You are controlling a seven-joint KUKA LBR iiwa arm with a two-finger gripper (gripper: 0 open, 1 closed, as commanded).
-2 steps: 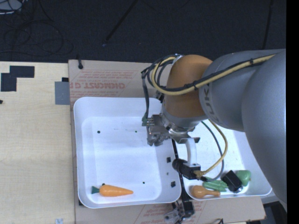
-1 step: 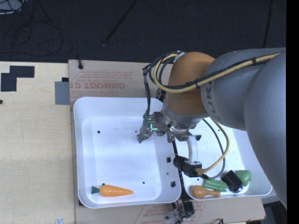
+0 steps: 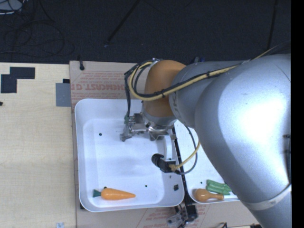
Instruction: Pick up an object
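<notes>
Gripper (image 3: pixel 127 129) hung over upper middle of left bin (image 3: pixel 85 127), nothing between fingers; spread or pressed together: could not tell. Carrot (image 3: pixel 118 194) lay well apart, along bin's front wall. Risk: descent here would close on bare floor. Carrot near wall, so finger could strike rim. Right bin (image 3: pixel 237 199) held pear-like toy (image 3: pixel 207 195) beside green piece (image 3: pixel 218 187), crowded by arm (image 3: pixel 237 127).

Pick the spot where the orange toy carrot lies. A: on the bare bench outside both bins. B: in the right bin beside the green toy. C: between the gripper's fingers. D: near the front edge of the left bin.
D: the carrot lies flat on the left bin's floor by its near wall, well apart from the gripper.
</notes>
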